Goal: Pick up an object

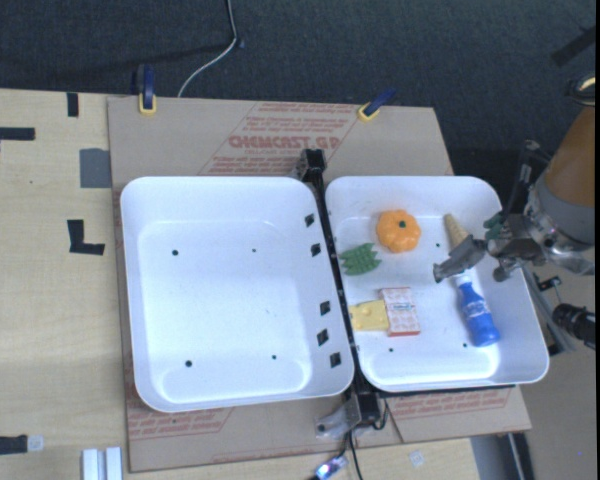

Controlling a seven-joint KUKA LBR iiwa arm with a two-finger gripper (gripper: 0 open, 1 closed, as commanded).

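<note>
The right bin (430,368) holds an orange pumpkin-like toy (398,230), a green leafy piece (360,259), a yellow block (369,315), a small red and white box (401,311), a tan cone-shaped piece (455,231) and a blue bottle (476,312). My gripper (477,259) hangs over the bin's right side, just above the blue bottle's top end, with its two dark fingers spread apart and nothing between them.
The left bin (220,368) lies beside the right one on a cardboard sheet (270,138). Black clips run along the divider (325,268) between the bins. The arm's orange band (580,163) is at the right edge.
</note>
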